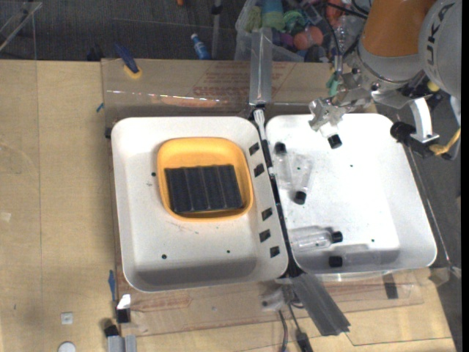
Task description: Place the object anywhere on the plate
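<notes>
The gripper (326, 127) hangs over the far left corner of the right bin (381, 189); whether it is released or clenched cannot be told from this angle, and no object is seen in it. Below it, two clear bottles with black caps lie in that bin, one (294, 173) near the gripper, the other (314, 237) by the near wall. In the left bin (135, 196), a dark ribbed slab (203, 189) lies on the yellow plate (201, 149).

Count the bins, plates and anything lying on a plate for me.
white bins: 2, left and right
yellow plate: 1
black ridged block on the plate: 1
Total: 4
</notes>
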`<act>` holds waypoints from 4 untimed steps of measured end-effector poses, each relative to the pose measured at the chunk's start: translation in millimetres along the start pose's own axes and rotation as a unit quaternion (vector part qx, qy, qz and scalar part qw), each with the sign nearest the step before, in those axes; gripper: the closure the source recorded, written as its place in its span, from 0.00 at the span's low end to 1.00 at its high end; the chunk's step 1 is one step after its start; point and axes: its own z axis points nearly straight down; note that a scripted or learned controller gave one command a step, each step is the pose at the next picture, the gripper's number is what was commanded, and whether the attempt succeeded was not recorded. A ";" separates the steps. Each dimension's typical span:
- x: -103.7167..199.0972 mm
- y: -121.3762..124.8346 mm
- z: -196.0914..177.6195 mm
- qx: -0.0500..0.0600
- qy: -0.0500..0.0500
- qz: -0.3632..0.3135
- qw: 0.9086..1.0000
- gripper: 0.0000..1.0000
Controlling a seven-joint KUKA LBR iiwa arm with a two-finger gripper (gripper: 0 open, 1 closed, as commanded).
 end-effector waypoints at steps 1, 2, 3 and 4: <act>23.5 6.7 7.6 0.000 0.000 -0.018 1.000 1.00; 24.3 6.9 63.1 0.000 0.000 -0.089 0.996 1.00; 42.8 12.7 52.9 -0.002 -0.001 -0.132 0.991 1.00; 42.5 12.6 52.8 -0.002 -0.001 -0.132 0.991 0.00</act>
